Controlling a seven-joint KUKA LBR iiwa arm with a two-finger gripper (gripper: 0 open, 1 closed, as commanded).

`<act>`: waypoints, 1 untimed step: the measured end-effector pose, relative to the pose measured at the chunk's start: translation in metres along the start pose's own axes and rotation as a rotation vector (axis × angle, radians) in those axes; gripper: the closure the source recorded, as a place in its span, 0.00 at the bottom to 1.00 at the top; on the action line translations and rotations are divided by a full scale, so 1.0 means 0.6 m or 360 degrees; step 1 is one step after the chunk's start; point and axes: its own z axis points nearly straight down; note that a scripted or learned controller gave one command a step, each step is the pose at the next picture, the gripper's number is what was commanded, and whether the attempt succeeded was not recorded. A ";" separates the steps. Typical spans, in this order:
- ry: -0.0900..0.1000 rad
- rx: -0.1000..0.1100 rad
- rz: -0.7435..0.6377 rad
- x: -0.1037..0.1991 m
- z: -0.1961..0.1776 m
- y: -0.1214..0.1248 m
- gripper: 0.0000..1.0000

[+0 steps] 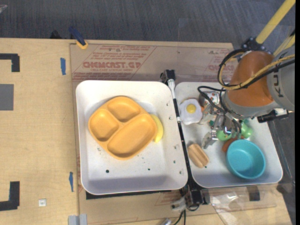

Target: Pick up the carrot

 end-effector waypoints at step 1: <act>0.0017 0.0005 0.0337 -0.095 0.004 0.010 0.00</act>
